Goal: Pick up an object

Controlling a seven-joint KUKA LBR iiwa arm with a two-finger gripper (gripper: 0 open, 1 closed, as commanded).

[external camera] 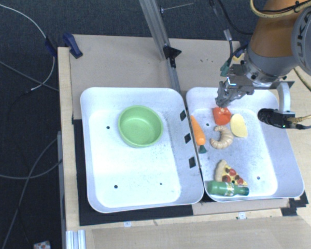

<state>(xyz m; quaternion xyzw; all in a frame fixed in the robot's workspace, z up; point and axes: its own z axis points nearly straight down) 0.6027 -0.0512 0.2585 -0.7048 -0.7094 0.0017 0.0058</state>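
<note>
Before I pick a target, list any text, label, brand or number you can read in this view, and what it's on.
No readable text in the camera view.
Green bottle in the right bin: any label is too small and blurred to read.
Pizza slice toy, carrot, green bowl in the left bin: no markings seen.
Arm and hand: no legible brand or number.
</note>
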